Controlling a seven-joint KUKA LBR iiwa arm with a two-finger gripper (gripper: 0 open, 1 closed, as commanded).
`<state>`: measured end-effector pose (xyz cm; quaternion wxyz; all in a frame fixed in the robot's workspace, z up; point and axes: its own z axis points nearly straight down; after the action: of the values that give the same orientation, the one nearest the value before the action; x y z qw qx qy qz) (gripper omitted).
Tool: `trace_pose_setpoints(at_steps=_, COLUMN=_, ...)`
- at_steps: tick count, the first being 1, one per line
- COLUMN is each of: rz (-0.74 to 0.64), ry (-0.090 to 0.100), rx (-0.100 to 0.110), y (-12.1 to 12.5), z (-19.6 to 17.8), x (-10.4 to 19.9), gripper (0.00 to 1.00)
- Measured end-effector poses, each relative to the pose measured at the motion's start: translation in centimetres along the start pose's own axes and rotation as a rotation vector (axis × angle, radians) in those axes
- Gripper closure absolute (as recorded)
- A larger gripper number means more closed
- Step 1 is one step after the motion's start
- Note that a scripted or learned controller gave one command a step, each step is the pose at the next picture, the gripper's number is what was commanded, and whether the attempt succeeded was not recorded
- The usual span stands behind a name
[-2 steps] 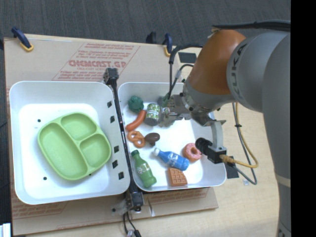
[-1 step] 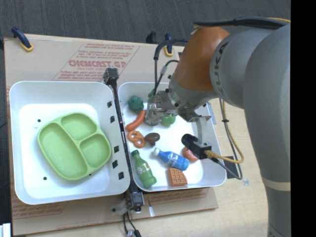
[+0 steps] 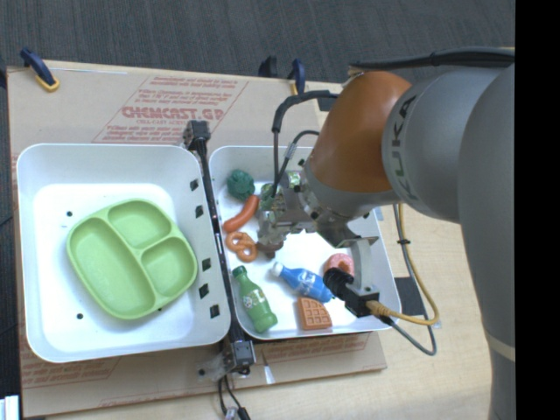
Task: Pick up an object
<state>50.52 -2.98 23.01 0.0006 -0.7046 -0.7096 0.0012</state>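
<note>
The right bin (image 3: 367, 318) holds several toy foods: a dark green broccoli-like piece (image 3: 241, 183), an orange sausage (image 3: 241, 214), an orange pretzel (image 3: 242, 246), a green bottle (image 3: 255, 300), a blue bottle (image 3: 304, 282), a brown waffle (image 3: 315, 314) and a pink piece (image 3: 339, 262). My gripper (image 3: 269, 233) hangs low over the bin's left-middle, just right of the sausage and pretzel. The arm's orange band (image 3: 359, 134) and grey wrist cover the bin's upper right part.
The left bin (image 3: 35, 178) holds a light green divided plate (image 3: 131, 257). A black divider clip strip (image 3: 207, 226) runs between the bins. A yellow cable (image 3: 411, 278) loops beside the right bin's edge. Cardboard (image 3: 175, 103) lies under both bins.
</note>
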Motion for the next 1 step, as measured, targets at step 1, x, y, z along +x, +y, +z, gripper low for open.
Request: trace_pose_setpoints(at_steps=1, rz=-0.001, ry=0.0, rx=0.0, y=-2.85, z=-0.07, x=2.12, gripper=1.0)
